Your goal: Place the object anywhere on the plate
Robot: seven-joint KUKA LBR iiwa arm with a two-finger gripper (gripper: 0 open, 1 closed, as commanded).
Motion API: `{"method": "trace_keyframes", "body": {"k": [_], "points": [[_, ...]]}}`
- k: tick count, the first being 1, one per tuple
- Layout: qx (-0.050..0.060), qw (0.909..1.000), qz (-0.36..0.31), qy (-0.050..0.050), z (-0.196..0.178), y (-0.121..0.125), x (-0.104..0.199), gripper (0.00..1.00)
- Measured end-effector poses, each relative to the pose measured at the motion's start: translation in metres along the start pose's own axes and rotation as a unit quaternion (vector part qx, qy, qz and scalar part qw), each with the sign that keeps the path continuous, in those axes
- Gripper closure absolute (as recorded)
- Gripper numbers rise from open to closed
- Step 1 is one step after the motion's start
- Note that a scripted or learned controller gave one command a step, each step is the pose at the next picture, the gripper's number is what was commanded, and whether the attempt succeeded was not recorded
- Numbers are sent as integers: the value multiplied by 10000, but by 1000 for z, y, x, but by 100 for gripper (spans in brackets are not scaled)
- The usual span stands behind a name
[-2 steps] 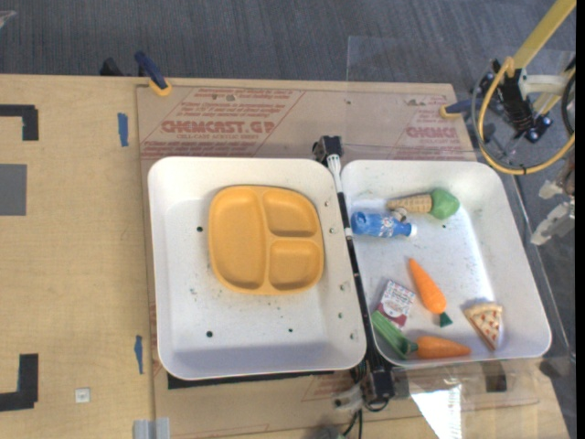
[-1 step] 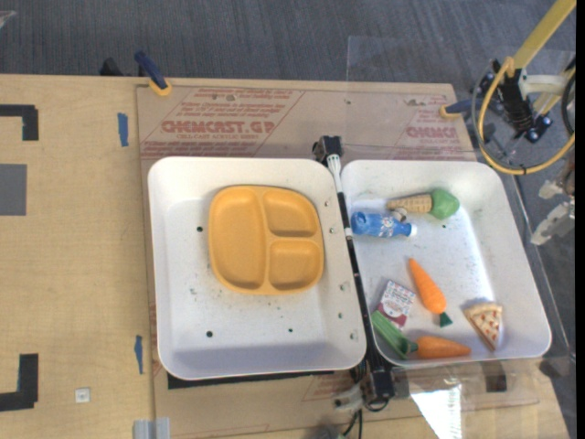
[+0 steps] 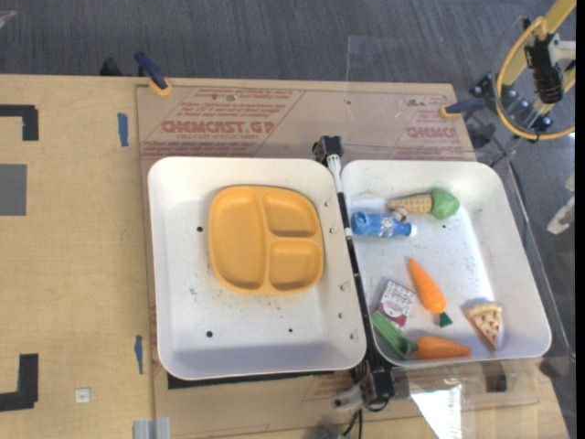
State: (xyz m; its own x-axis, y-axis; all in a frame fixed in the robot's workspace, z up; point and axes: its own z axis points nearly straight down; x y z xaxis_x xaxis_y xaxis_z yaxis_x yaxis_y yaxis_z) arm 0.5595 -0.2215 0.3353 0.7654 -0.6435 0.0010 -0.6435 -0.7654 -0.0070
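An orange-yellow plate (image 3: 267, 239) with three compartments lies in the left bin (image 3: 174, 273), nothing on it. The right bin (image 3: 512, 245) holds several toy foods. A cone with a green top (image 3: 428, 203) lies at its back, with a blue bottle (image 3: 381, 225) just in front of it. A carrot (image 3: 427, 287) lies in the middle beside a small pink-and-white packet (image 3: 396, 300). A second carrot (image 3: 441, 346) with a green pod (image 3: 391, 332) next to it rests at the front. A pizza slice (image 3: 485, 324) sits at the front right.
Both bins stand on a cardboard sheet (image 3: 228, 122) held by clamps (image 3: 154, 73). A yellow cable loop (image 3: 535, 80) hangs past the back right corner. A black clip (image 3: 327, 146) sits where the bins meet.
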Motion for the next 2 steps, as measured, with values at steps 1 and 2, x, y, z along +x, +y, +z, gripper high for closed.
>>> {"method": "trace_keyframes", "body": {"k": [1,2], "points": [[2,9999,118,-5,-19,-4,-4,0],[-19,9990,437,-60,44,-14,11,0]]}}
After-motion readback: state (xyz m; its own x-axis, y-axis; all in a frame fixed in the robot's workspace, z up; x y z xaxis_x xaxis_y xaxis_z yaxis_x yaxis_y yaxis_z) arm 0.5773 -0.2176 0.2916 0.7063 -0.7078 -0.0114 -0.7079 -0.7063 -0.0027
